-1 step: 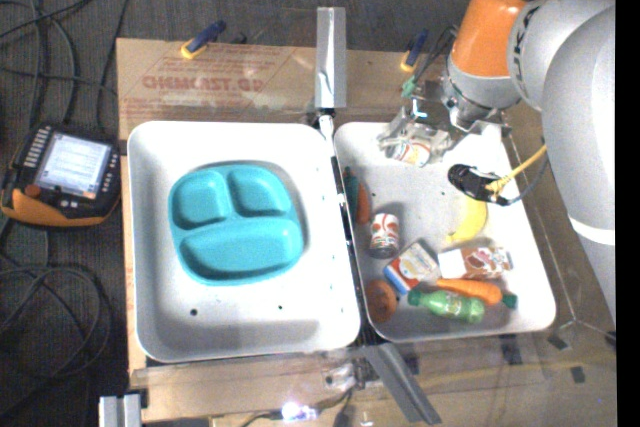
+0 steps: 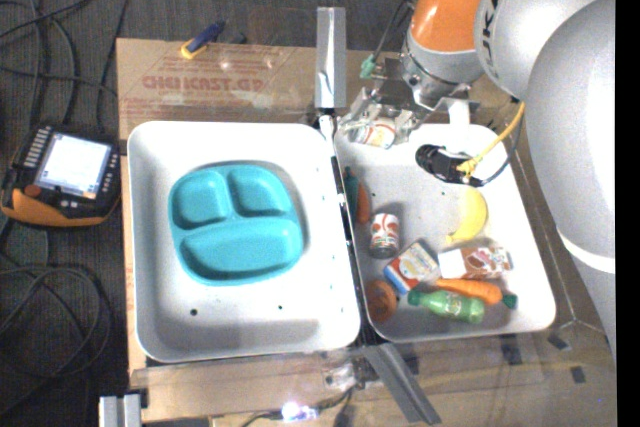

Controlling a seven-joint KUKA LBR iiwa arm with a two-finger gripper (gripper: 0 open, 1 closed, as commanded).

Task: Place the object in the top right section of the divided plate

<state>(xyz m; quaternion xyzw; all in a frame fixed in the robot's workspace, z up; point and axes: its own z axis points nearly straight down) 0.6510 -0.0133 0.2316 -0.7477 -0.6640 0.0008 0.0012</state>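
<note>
- claw (image 2: pixel 385 120) hovers at the far-left corner of the right bin (image 2: pixel 520 215), a crumpled silvery packet (image 2: pixel 372 131) right at its tip; whether it is clamped, and how wide the claw stands, i cannot tell.
- judged step: picking up or lifting, plate not yet served.
- divided plate (image 2: pixel 238 221) lies left of the claw and nearer the camera, in the left bin (image 2: pixel 150 245).
- next move calls for carrying left to the plate's top right section.

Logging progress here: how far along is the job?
Nothing looks placed yet: no object lies on the blue plate in the left bin. The gripper hovers at the right bin's top-left corner, near a shiny packet. Picking and placing remain.
</note>
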